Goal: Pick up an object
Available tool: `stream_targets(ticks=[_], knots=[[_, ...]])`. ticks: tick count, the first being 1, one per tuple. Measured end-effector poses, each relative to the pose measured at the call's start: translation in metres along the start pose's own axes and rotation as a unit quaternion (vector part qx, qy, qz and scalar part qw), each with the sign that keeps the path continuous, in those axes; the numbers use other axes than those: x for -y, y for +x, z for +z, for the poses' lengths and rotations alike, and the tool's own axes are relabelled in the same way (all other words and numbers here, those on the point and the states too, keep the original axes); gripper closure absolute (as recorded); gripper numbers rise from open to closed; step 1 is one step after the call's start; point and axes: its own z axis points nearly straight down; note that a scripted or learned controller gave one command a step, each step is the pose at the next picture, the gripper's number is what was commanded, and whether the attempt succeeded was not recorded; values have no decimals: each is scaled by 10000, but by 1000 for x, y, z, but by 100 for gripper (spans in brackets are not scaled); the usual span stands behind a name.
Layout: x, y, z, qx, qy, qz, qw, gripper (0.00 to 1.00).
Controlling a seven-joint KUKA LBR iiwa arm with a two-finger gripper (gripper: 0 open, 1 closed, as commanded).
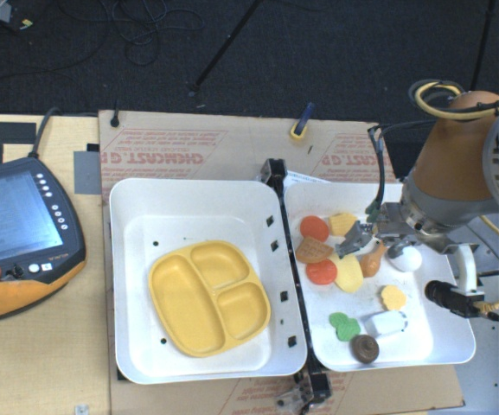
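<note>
Clutter crowded the right-hand shallow white bin (457,348), where the grey two-finger gripper (355,242) hung low among small plastic toy foods, just beside a brown bread-like piece (312,251) and a pale yellow lump (349,275). How wide it stood I could not tell. Dropping squarely over one piece seemed wisest.

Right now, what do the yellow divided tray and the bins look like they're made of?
The yellow divided tray looks like moulded plastic: uniform colour, rounded compartment walls, soft sheen. The left bin and right bin look like thin formed white plastic, smooth with rolled rims, though painted metal can't be ruled out.
</note>
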Motion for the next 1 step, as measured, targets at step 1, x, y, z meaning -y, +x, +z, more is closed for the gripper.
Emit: stream_targets(ticks=[1], knots=[[0,-1,-10,-3,12,7,10000,100]])
